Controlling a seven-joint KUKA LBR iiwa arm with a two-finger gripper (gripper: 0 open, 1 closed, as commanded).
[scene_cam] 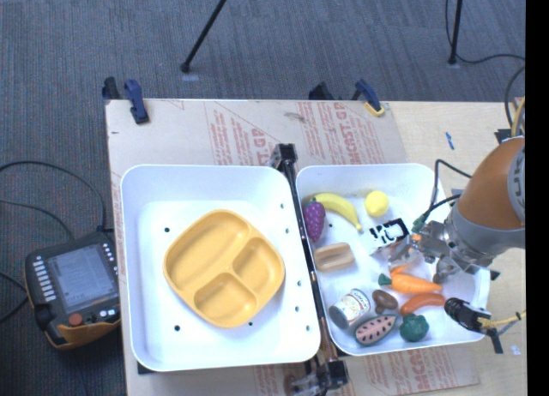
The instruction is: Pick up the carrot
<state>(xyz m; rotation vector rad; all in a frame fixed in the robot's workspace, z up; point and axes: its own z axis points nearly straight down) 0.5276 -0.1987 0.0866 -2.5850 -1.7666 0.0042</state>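
Observation:
The carrot (417, 284) is orange with a small green top at its left end. It lies in the right bin (425, 173), towards the bin's right side. A second orange, carrot-like piece (422, 303) lies just below it. My gripper (417, 255) hangs low over the right side of that bin, directly above the carrot and very close to it. The grey wrist and orange band rise from it to the right. Nothing shows as lifted off the bin floor.
The right bin also holds a banana (338, 207), a lemon (377, 203), purple grapes (314, 219), a bun (334, 256), a can (350, 307), a watermelon slice (376, 330) and a green piece (414, 327). A yellow divided plate (224, 267) lies in the left bin (137, 214).

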